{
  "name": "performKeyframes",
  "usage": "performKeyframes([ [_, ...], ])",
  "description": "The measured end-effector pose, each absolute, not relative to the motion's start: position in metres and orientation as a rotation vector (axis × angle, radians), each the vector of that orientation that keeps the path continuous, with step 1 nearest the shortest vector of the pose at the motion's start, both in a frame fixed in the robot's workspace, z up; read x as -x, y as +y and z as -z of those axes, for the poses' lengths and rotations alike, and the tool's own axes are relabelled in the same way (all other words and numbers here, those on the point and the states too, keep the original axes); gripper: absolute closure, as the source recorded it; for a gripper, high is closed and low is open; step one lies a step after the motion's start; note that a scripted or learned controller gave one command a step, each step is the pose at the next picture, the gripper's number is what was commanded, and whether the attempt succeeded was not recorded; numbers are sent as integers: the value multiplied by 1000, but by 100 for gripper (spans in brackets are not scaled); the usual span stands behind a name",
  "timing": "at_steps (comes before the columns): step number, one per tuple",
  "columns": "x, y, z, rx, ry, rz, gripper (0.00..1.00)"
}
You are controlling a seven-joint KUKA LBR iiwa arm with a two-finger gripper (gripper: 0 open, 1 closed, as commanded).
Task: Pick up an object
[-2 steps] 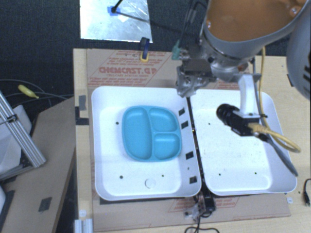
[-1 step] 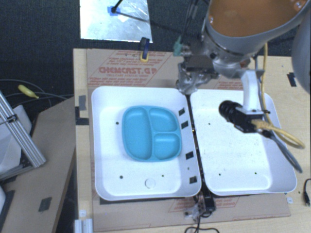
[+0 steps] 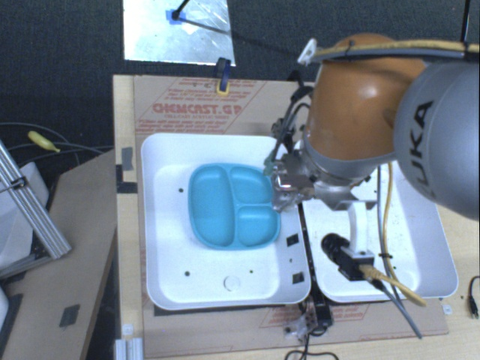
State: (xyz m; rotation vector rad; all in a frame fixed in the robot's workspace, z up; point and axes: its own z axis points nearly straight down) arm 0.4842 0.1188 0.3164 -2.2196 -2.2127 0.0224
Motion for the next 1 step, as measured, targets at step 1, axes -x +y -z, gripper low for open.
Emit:
performKeyframes([
  [1, -487, 134, -438, 2220, -2232, 22, 100],
])
